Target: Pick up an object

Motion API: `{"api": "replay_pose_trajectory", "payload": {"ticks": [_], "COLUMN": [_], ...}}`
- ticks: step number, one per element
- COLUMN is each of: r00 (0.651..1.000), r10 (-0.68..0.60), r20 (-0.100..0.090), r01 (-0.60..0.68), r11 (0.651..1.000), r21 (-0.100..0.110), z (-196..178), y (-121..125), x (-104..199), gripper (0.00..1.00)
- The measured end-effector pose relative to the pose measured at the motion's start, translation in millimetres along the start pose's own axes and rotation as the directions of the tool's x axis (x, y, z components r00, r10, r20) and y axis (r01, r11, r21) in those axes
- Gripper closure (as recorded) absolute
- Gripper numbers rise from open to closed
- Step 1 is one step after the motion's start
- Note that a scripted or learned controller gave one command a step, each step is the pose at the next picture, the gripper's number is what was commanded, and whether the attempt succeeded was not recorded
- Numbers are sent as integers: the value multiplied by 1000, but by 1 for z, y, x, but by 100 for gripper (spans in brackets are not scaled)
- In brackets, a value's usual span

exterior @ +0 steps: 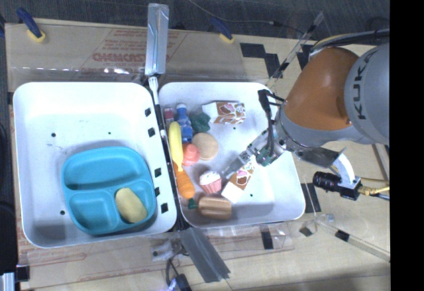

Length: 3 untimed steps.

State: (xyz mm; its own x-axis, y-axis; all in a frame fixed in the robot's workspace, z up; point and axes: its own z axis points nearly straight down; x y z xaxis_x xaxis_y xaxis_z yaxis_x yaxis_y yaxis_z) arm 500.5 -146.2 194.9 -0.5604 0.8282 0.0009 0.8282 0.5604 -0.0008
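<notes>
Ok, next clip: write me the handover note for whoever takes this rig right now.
Gripper: low in the right bin, by the small carton; nothing visibly between its fingers.
Right bin things: banana, carrot, cupcake, round cookie, bread loaf, second carton.
Left bin: blue divided plate with a potato.
Done: nothing lifted.
Left: grasp one object and raise it.
</notes>
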Motion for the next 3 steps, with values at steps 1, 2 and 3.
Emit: {"api": "replay_pose_trajectory", "payload": {"ticks": [1,2,3], "r00": [986,993,990], "r10": [-166,-122,-141], "r20": [1,1,10], "r01": [166,122,141], "r11": [986,993,990], "r21": [-1,-1,1], "z": [103,103,101], "y": [7,17,62], "x": [6,-26,11], "gripper": [0,0,0]}}
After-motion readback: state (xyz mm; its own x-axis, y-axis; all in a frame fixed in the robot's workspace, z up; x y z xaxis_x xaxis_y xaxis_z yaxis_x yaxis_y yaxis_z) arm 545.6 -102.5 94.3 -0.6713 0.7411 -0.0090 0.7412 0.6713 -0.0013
